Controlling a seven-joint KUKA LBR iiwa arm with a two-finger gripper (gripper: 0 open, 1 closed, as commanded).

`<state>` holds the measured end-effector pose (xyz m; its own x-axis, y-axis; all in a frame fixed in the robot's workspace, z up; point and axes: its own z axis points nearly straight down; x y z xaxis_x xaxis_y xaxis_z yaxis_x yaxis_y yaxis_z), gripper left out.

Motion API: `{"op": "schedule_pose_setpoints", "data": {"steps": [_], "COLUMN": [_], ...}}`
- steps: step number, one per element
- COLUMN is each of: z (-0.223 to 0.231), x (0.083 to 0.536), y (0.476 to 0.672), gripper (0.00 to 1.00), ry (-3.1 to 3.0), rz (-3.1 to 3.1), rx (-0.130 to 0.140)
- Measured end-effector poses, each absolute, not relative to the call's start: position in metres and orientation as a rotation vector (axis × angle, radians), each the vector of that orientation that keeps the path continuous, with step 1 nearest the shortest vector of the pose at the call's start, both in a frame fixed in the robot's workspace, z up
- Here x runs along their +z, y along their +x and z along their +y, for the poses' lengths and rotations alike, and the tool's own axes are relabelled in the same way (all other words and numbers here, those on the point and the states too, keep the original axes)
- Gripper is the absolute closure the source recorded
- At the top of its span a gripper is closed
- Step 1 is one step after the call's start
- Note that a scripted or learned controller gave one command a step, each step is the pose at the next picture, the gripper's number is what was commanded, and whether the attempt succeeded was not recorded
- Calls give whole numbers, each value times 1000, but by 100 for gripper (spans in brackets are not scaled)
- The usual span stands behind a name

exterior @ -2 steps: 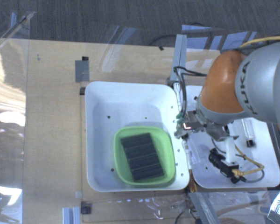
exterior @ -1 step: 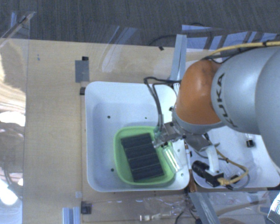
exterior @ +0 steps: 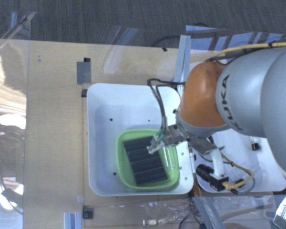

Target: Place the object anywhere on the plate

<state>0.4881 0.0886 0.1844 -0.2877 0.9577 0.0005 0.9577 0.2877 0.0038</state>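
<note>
1. Table (exterior: 52, 142): a pale wooden surface across the frame. It bears two shallow white bins side by side. A dark carpeted floor (exterior: 109, 8) fills the top of the frame.

2. Left bin (exterior: 97, 128): sits at the centre of the frame, fully exposed. Right bin (exterior: 271, 175): sits at the lower right and is largely covered by the arm.

3. Green plate (exterior: 120, 156): a rounded-square dish with a raised rim. It rests on the floor of the left bin, in the lower right part of that bin, close to the bin's right and lower walls.

4. Black ridged object (exterior: 144, 161): a flat rectangular piece with cross ribs. It lies inside the green plate, within the rim, with its long axis running from upper left to lower right.

5. Arm (exterior: 257, 94): enters from the right of the frame. Its grey body fills the upper right, and the orange band (exterior: 200, 99) sits above the wrist, over the divide between the two bins.

6. Jaws: located at the upper right corner of the black ridged object, over the right part of the green plate. Whether they are released or clenched cannot be told, and contact with the object cannot be confirmed.

7. Black cables (exterior: 157, 92): loop from the wrist across the upper right corner of the left bin.

8. A small grey bracket (exterior: 84, 71) stands on the table just above the left bin's upper left corner.
</note>
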Motion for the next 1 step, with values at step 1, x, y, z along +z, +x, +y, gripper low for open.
{"op": "schedule_pose_setpoints", "data": {"steps": [1], "z": [49], "x": [186], "y": [512], "gripper": [0], "ry": [1800], "rz": [2568], "rx": [8]}}
